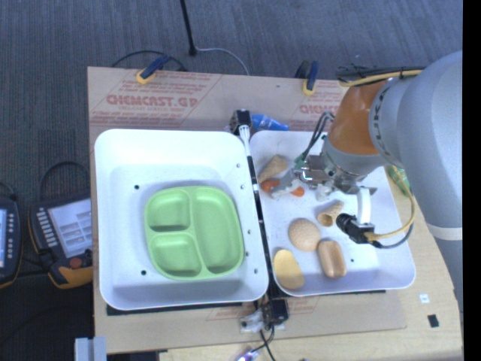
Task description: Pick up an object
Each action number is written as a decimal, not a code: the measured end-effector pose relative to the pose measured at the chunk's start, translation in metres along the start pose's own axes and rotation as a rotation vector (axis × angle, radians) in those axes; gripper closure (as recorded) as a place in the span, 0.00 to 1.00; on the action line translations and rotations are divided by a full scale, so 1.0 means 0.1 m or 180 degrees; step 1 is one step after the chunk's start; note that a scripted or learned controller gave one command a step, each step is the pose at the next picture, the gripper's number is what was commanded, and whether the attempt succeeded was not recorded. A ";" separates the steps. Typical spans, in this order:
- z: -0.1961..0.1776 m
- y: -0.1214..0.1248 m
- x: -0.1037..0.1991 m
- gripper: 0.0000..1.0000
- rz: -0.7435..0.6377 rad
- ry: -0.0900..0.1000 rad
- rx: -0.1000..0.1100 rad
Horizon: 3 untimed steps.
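Note:
My gripper (312, 179) hangs low over the upper middle of the right bin (391, 273), below the arm's orange band. Several play-food pieces lie in that bin. A tan piece (273, 167) and a small orange-red bit (297, 192) sit just left of the gripper. A small beige piece (328, 216) lies just below it. Further toward the front are a round tan bun (304, 234), a brown loaf-like piece (331, 258) and a yellow piece (287, 268). The arm hides the fingers from above.
The left bin (120, 156) holds a green divided plate (194, 232). A blue object (268, 122) lies on the board behind the bins. Clamps (309, 87) hold the board's back edge. A black cable and connector (353, 228) hang by the wrist.

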<state>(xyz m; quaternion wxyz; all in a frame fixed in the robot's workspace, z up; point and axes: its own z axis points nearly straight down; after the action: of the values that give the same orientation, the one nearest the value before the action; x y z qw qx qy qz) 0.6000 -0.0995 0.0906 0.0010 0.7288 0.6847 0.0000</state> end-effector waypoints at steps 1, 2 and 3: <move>0.00 0.00 0.00 0.00 0.0000 0.0000 0.0000; 0.00 0.00 0.00 0.00 0.0000 0.0000 0.0000; 0.02 -0.01 0.04 0.00 0.0886 -0.0001 -0.0037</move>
<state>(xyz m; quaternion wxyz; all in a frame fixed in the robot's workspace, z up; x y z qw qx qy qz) 0.5993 -0.0952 0.0889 0.0052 0.8168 0.5769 0.0040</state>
